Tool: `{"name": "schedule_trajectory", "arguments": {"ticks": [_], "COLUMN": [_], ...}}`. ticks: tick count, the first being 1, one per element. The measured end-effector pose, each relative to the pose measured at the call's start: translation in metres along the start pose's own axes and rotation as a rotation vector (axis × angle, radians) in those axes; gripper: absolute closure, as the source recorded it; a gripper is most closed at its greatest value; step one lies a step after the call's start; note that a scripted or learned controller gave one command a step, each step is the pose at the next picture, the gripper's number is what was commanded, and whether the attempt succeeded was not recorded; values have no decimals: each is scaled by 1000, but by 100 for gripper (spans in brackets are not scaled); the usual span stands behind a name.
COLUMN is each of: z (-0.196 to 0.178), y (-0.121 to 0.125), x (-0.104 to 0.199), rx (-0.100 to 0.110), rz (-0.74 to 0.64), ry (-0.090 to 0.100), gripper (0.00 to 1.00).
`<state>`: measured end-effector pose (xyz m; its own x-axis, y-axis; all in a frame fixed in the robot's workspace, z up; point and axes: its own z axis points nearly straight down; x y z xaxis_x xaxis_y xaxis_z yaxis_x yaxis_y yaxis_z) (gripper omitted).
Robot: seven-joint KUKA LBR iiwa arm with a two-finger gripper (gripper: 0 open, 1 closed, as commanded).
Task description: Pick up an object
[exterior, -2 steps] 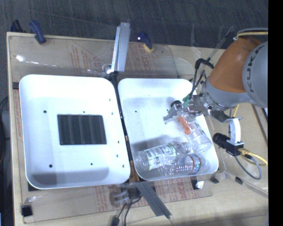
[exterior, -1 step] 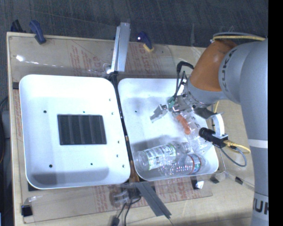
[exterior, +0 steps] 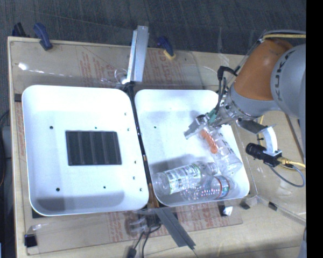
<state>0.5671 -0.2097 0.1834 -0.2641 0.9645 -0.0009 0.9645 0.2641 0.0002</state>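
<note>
My gripper (exterior: 196, 127) hangs over the upper right part of the right bin (exterior: 156, 117), coming in from the right. An orange thing (exterior: 208, 139) lies just below and right of its tip, close to it, next to a clear plastic item (exterior: 227, 153); I cannot tell whether they touch the gripper. Along the right bin's near wall lie two clear plastic bottles on their sides, one with a green and white label (exterior: 184, 176) and one with a red label (exterior: 216, 186). A black ribbed rectangular block (exterior: 93, 148) lies flat in the middle of the left bin (exterior: 37, 106).
The two bins meet at a dark divider (exterior: 140, 144). A grey metal bar (exterior: 137, 54) stands behind the bins and another (exterior: 175, 231) lies in front. Blue clamps (exterior: 42, 35) hold the bench's far edge.
</note>
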Motion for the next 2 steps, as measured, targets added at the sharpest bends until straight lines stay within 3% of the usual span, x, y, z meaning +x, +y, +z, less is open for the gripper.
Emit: {"name": "schedule_trajectory", "arguments": {"ticks": [1, 2], "z": [18, 20], "y": [26, 17], "x": [-8, 26], "rx": [1, 3], "rz": [-36, -33], "ry": [0, 2], "gripper": [0, 0]}}
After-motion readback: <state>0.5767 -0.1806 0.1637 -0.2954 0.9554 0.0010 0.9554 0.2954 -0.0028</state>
